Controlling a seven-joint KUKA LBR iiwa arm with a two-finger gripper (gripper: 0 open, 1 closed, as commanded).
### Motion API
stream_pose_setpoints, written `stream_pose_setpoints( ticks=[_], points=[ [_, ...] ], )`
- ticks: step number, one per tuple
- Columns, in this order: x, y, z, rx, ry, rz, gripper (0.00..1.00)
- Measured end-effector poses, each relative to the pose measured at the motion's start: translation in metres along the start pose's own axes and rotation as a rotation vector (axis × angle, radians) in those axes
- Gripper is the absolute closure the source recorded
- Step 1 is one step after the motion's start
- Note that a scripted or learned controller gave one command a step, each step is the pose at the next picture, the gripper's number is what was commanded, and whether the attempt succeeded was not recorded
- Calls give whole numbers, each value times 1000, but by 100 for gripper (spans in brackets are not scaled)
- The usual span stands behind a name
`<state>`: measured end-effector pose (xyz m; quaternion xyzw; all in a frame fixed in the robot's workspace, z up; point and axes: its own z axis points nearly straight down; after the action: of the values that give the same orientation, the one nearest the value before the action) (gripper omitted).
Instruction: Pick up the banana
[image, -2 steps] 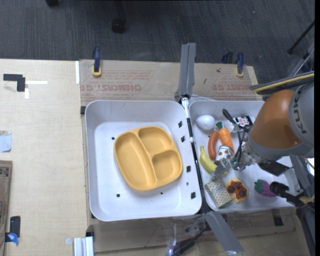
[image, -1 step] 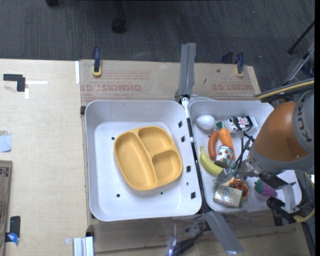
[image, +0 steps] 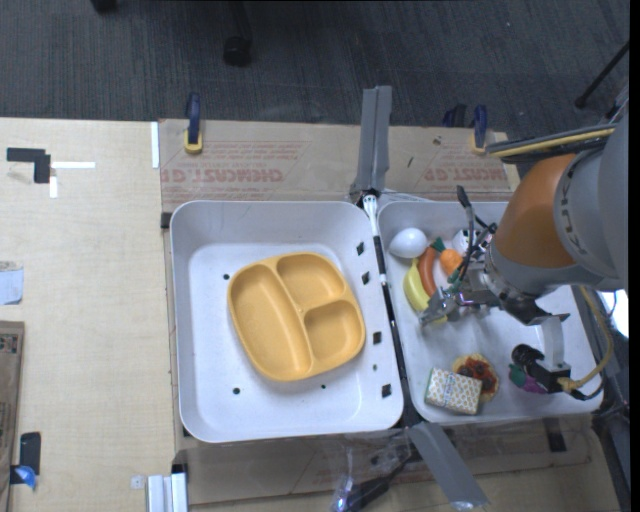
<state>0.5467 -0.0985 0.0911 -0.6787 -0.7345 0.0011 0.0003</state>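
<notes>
In the right bin (image: 520, 408), banana (image: 414, 288) partly hidden, gripper (image: 437, 312) seemingly beside it

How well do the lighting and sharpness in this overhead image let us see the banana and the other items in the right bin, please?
In the camera view the light is even and soft, with faint shadows; the white right bin is bright but not blown out. The banana reads clearly as yellow, though the items around it are small and slightly soft, and the gripper beside it is too cluttered to resolve.

Lab: clamped bins (image: 185, 300), taped bench (image: 80, 300)
</notes>
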Motion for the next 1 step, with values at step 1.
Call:
stream_pose_setpoints(
  ticks=[1],
  points=[
    [0,0,-9,2,-1,-3,100]
  ],
)
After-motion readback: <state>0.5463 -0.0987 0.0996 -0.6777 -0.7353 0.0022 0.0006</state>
